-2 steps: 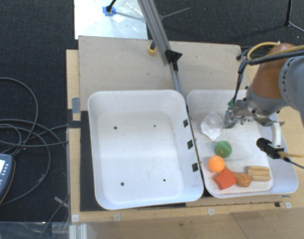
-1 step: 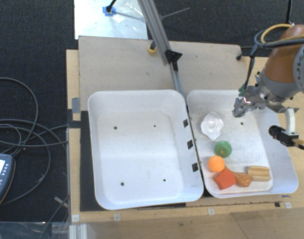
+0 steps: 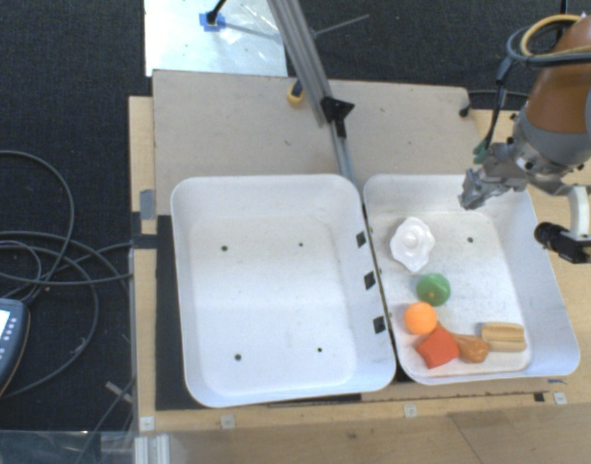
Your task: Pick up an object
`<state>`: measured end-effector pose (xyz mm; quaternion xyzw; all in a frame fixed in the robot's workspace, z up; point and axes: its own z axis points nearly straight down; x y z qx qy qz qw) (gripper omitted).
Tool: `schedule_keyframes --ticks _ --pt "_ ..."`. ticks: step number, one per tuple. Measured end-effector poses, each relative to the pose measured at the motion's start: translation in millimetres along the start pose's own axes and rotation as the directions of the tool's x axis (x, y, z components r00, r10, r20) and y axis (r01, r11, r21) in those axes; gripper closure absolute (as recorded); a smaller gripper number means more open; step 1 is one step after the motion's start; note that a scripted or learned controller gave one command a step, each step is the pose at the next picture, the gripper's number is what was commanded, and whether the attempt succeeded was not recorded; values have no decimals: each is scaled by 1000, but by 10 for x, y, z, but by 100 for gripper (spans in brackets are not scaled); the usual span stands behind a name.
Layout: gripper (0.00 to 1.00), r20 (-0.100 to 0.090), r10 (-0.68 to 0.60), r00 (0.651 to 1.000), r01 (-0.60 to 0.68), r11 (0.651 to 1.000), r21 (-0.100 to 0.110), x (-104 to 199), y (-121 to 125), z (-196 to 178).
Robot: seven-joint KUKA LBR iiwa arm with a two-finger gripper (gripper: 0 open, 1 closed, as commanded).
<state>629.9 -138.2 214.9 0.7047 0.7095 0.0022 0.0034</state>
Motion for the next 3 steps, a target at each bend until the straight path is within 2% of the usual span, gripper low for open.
schedule_keyframes --ticks 1,2,3 --pt "100 0 1 1000 -1 1000 2 -2 17 -360" --pt "100 -3 -4 1000 4 1000 5 583 140 -269" --pt "100 -4 -5 1000 5 1000 7 1182 117 -287"
